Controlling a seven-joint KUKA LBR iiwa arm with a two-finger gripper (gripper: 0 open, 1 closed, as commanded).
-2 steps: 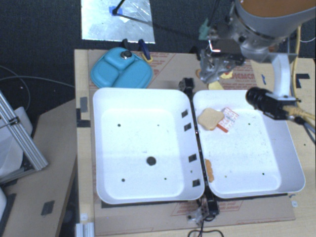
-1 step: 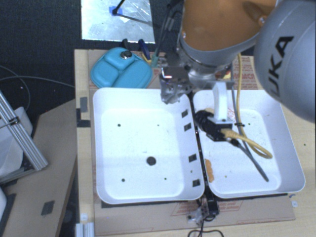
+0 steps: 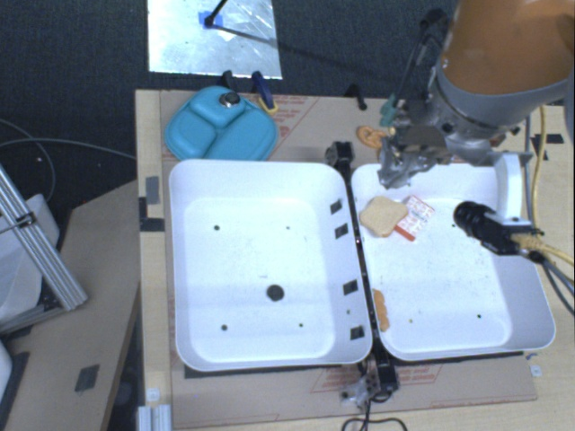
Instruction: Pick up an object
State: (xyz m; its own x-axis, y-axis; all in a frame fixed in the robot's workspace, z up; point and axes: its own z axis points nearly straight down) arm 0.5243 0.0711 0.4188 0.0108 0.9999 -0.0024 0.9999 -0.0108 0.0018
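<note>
My orange-banded wrist is looming closest to the camera at upper right, reaching down so my gripper point(image 3: 395, 173) is hanging over the far-left corner of the right bin point(image 3: 521, 326). I cannot tell its state. Just below it, a tan bread slice point(image 3: 383, 215) is lying beside a red-and-white packet point(image 3: 412, 216).

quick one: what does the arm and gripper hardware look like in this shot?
The arm has a broad orange band over a grey wrist section. Thin dark cables run down its left side. The gripper is grey metal, compact, with small teal fittings just above it.
</note>
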